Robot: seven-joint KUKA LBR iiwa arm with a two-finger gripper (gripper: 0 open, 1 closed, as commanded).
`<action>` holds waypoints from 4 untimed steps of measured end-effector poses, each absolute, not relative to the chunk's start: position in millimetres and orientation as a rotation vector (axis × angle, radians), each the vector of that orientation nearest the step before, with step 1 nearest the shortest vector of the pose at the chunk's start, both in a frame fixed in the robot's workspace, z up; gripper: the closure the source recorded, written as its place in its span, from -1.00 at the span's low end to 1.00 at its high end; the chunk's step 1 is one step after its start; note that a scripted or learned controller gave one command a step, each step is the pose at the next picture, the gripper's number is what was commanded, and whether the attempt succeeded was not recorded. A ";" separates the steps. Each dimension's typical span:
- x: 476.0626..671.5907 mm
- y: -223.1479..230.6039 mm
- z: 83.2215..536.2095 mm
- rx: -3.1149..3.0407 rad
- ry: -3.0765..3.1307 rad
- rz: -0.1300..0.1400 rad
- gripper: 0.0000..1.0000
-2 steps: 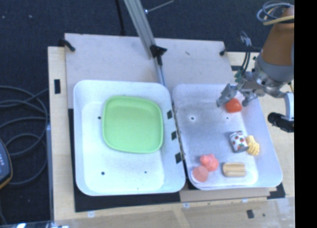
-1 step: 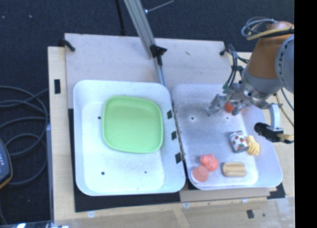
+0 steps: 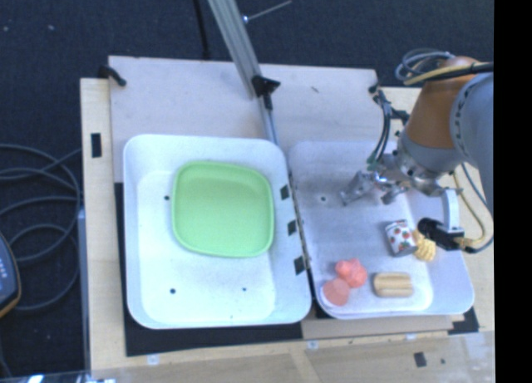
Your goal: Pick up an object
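Here the end effector (image 3: 371,188) hangs spread and holding nothing over the right bin (image 3: 328,165).

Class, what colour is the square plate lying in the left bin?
Light green; the plate shows plainly in the camera view.

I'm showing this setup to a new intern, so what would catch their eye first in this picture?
Likely the big green plate, lying flat in the left bin. Next, the grey arm with its orange band, reaching in from the right, its gripper over the upper part of the right bin. Then the small cluster along that bin's near edge: a pink toy, a tan bun-like piece and a spotted cube.
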State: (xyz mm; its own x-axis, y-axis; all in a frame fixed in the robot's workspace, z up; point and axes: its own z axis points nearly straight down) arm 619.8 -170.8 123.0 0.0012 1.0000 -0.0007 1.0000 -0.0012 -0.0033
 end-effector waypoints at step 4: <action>618.7 -171.2 205.0 -2.223 -2.223 -0.004 1.00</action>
State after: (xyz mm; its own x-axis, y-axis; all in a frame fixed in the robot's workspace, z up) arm 618.7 -171.2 205.0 0.0001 1.0000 -0.0001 1.0000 -0.0001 0.0035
